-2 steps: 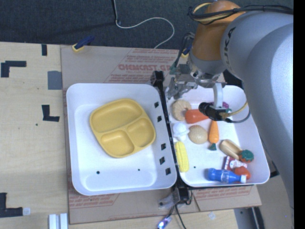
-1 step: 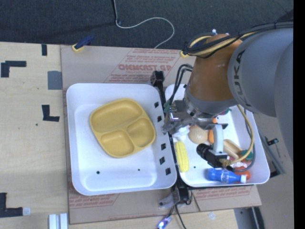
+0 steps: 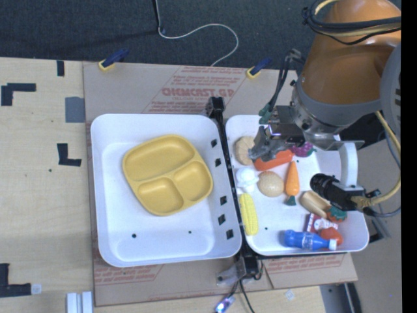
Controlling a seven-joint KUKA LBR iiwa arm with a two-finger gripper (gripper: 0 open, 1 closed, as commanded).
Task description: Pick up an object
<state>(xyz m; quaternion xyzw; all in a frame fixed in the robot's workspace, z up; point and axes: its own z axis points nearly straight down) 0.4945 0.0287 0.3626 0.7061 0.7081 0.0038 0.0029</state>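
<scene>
My arm (image 3: 348, 51) hangs over the right bin (image 3: 355, 243); the left bin (image 3: 107, 175) has a yellow tray (image 3: 168, 173). My gripper (image 3: 266, 147) sits low at the toy pile, right at an orange-red piece (image 3: 273, 160), with a carrot (image 3: 292, 178) and potato (image 3: 270, 184) just beside. Can't tell how the grip stands. I'd center on that piece, avoid the bin divider, and lift straight up.
</scene>
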